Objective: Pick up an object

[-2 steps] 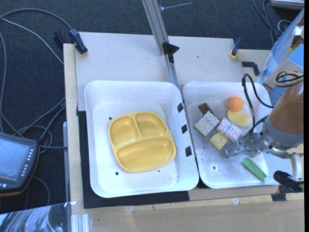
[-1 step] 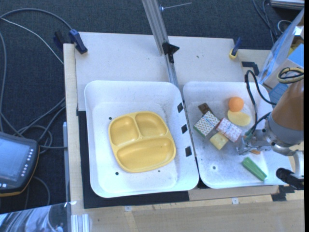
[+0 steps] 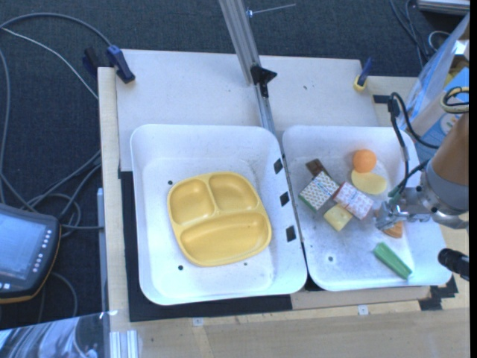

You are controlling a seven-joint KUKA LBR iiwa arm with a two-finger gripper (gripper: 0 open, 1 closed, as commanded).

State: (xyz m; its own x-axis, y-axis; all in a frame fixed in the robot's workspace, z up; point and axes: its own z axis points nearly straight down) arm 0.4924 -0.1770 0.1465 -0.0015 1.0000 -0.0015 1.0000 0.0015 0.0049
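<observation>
- Where the bench's left half begins, the left bin (image 3: 145,200) sits on the pale board, a shallow white tray with rounded corners.
- Inside it lies a yellow divided plate (image 3: 218,217), two small compartments at the top and one long one below, resting flat near the bin's middle.
- Between the two bins, small black clips (image 3: 284,198) sit along the shared edge, and a grey metal post (image 3: 242,28) rises from the board's far side above that seam.
- Next comes the right bin (image 3: 335,267), touching the left one, and it holds the loose objects.
- A small dark brown block (image 3: 314,167) lies near the top left of the cluster, touching a patterned green-and-white cube (image 3: 319,192) just below it.
- A pale yellow block (image 3: 337,217) lies below, beside a red-and-white patterned cube (image 3: 355,201).
- An orange ball (image 3: 364,160) sits above a pale yellow rounded piece (image 3: 369,182), the two touching.
- A green bar (image 3: 392,260) lies tilted near the bin's lower right, apart from the cluster.
- The gripper (image 3: 390,218) is down at the bin's right side, just above a small orange piece (image 3: 394,230); I cannot tell how it is set or whether anything is caught in it.
- The arm (image 3: 451,177) reaches in from the right edge.
</observation>
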